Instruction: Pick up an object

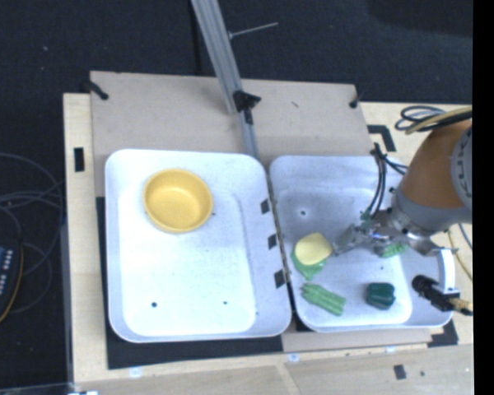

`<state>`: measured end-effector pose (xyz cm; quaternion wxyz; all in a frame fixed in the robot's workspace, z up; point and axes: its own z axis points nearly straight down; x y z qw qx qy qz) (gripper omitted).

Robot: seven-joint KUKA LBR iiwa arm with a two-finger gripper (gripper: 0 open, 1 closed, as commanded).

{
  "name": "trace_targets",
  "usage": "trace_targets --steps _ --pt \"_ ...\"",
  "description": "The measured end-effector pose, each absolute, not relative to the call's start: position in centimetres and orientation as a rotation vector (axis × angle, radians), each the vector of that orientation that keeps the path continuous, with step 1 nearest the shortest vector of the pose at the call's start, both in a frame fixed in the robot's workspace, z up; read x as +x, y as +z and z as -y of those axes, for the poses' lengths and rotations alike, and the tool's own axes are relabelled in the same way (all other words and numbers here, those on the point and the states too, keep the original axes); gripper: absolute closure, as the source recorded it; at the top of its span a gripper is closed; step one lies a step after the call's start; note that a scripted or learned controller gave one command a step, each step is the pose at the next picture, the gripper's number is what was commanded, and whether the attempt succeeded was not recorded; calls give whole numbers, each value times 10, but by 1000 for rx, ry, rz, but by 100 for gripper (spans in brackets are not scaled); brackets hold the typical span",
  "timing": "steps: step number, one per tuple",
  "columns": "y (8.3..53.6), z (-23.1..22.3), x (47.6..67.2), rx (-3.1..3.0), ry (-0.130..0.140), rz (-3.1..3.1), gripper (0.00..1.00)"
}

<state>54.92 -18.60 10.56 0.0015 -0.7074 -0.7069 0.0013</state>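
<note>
In the right bin (pixel 329 179) lie a yellow-green rounded object (pixel 312 252), a light green ridged piece (pixel 323 299) near the front wall, and a dark green block (pixel 380 295). My gripper (pixel 351 239) reaches in from the right and sits low in the bin, just right of the yellow-green object. Nothing shows between its fingers. A small green bit (pixel 391 250) peeks out under the wrist.
A yellow bowl (pixel 178 201) sits at the back left of the left bin (pixel 189 295). A metal pole (pixel 218 44) rises behind the bins. The arm's orange band (pixel 432 171) hangs over the right bin's right side, with cables beside it.
</note>
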Motion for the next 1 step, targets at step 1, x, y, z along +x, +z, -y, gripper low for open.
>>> trace_targets --steps 1 --pt "119 186 551 -2224 -3 2220 100"
